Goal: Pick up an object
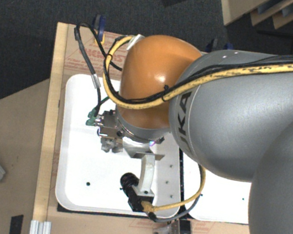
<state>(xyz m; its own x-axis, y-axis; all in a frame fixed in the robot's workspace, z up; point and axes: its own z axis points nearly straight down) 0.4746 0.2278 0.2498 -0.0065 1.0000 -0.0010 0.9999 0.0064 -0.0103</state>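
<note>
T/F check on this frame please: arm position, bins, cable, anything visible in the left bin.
1. The arm hangs over the left bin. True.
2. The arm comes in from the view's left. False: from the right.
3. A yellow cable loops around the orange band. True.
4. The left bin is black. False: it is white.
5. The bins sit on a bench of light wood colour. True.

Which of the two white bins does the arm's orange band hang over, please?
The left bin: the orange band hangs above it, while the right bin lies mostly under the grey arm.
</note>
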